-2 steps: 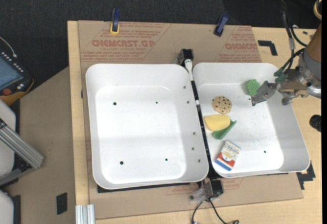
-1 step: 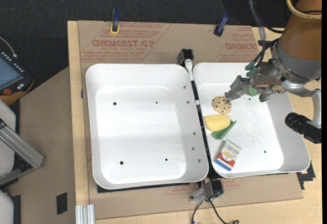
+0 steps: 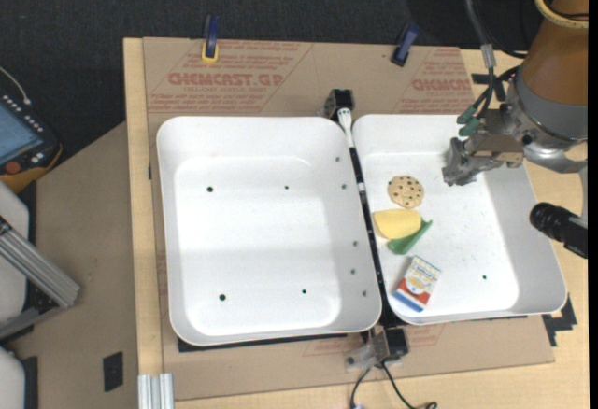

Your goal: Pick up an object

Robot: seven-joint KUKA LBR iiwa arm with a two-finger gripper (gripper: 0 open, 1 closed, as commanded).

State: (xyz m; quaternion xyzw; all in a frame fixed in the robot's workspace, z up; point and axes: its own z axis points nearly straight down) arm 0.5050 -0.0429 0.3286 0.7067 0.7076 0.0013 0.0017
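Two shallow white bins side by side on brown cardboard-covered bench. Left bin (image 3: 252,230) mid-frame, a few small dark dots on its floor. Right bin (image 3: 486,248) right of centre, holding three small items clustered along its left side.

Cookie (image 3: 405,190): round, flat, tan with dark chips, near the divider between bins, uppermost of the three. Just below it, yellow wedge (image 3: 396,224): pale yellow, rounded-triangular, looks like a toy fruit or cheese slice, with a green leaf-like piece (image 3: 412,238) poking out at its lower right, touching it. Further down, small carton (image 3: 418,284): white box with red and blue print, lying tilted, near the lower edge of the bin, apart from the wedge.

Arm (image 3: 561,52) entering from upper right of frame, orange band above grey wrist. Gripper (image 3: 460,169) over the upper part of right bin, right of the cookie and apart from it, pointing down-left. Dark fingers seen as one blurred mass; opening cannot be told. Nothing visible between them. Whether tips touch the bin floor cannot be told.

Blue clamps (image 3: 210,35) at top edge of cardboard, second one further right at upper centre. Black clip and cable at bottom centre between bins.
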